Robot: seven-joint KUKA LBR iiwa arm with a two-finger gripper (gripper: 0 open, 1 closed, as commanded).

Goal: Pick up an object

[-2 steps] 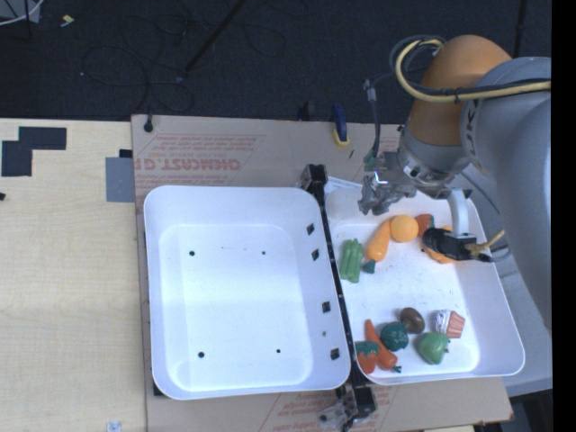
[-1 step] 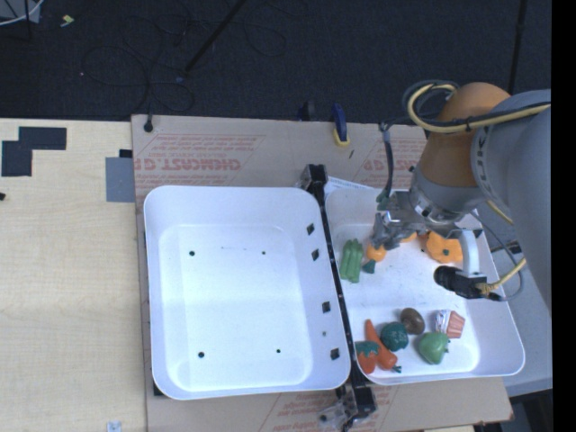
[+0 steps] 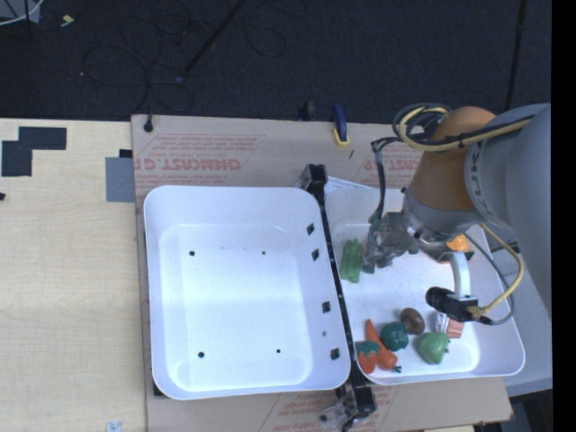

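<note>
The arm is reaching in from three o'clock, and its gripper (image 3: 378, 252) is hanging low inside the right bin (image 3: 504, 358), toward that bin's ten o'clock corner. Whether it is gripping anything I cannot tell, since the dark wrist is hiding the tip.

A green block (image 3: 351, 261) is lying just beside the gripper, at its nine o'clock, close against the bin's left wall. It looks like the nearest candidate, but nothing is showing it lifted; it seems to be resting on the bin floor.

The other pieces are sitting together at the bin's six o'clock end: an orange carrot (image 3: 378, 354), a teal ball (image 3: 393, 336), a brown ball (image 3: 413, 319) and a green pear (image 3: 433, 347).

Judging from this, the approach is done, while the grasp and lift are remaining.
</note>
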